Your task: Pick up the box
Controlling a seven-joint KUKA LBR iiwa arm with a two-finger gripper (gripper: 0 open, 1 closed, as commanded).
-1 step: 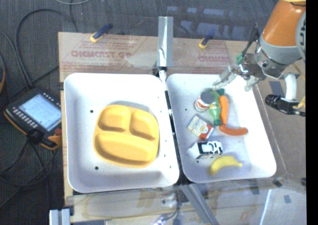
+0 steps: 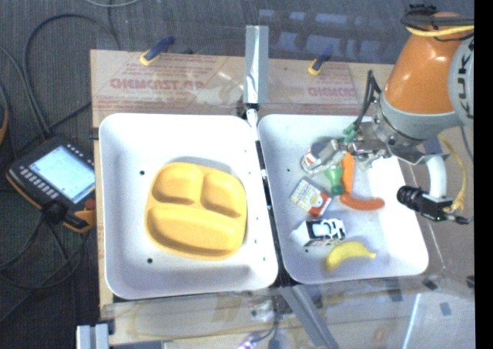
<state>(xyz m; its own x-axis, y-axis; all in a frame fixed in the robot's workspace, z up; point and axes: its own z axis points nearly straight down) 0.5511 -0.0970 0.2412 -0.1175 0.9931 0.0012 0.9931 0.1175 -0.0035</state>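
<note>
From the overhead camera view we inspected the bench and took the metal divider post (image 2: 256,70), which stood upright between the two bins at their far edge, as our reference. The left bin (image 2: 123,147), lying on the near left side of that post, held a yellow compartment tray (image 2: 198,209) resting flat at its centre. The right bin (image 2: 400,255), on the near right side of the post, held a cluster of small items.

We found the box (image 2: 310,196), a small carton with white and red printing, lying tilted on the floor of the right bin, nearer than the post and slightly to its right, close to the bin's inner wall. A green item (image 2: 335,180) and an orange carrot-shaped piece (image 2: 348,172) lay just beside the box on the side away from the post. A red sausage-shaped piece (image 2: 361,202) lay beyond those. A black-and-white toy car (image 2: 325,229) sat just nearer than the box, and a yellow banana (image 2: 348,255) lay nearer again, by the bin's front wall.

The arm entered farther from the post than all of these. Its gripper (image 2: 348,145) hung over the cluster, above the carrot-shaped piece and apart from the box. We could not tell how wide the hand stood, and we saw nothing clearly held in it.
</note>
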